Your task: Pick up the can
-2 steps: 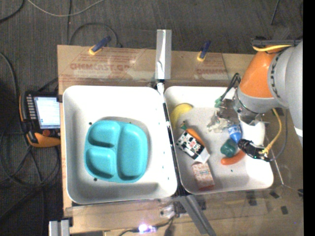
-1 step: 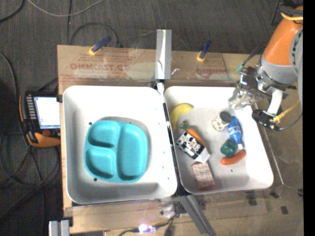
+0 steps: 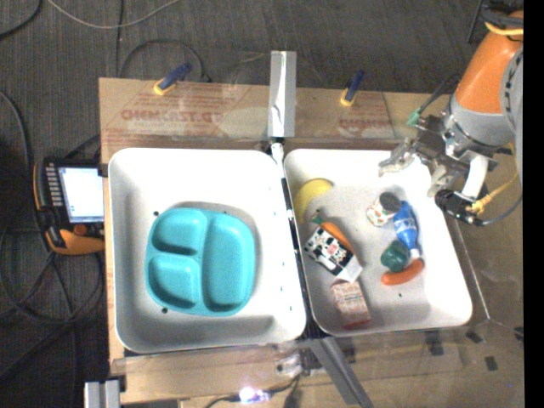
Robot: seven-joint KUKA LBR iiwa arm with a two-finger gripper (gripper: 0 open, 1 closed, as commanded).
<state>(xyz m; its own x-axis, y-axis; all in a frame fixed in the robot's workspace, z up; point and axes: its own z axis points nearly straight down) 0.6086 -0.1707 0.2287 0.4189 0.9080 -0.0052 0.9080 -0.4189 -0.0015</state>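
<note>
Beneath two shallow white bins (image 3: pixel 127 228), a brown cardboard sheet (image 3: pixel 204 113) is lying over grey carpet (image 3: pixel 85 32). A small grey-topped can (image 3: pixel 383 208) is sitting in the right bin, near the gripper (image 3: pixel 422 161), its fingers spread apart.

The can (image 3: pixel 384 209) was a small, pale cylinder with a dark top end and some orange on its side. It lay tilted in the right-hand bin (image 3: pixel 442 306), in that bin's upper half, its dark end turned up and toward the far wall. It rested against the upper end of the blue-and-white bottle (image 3: pixel 405 229), with the orange carrot (image 3: pixel 337 230) well apart on its left.
</note>
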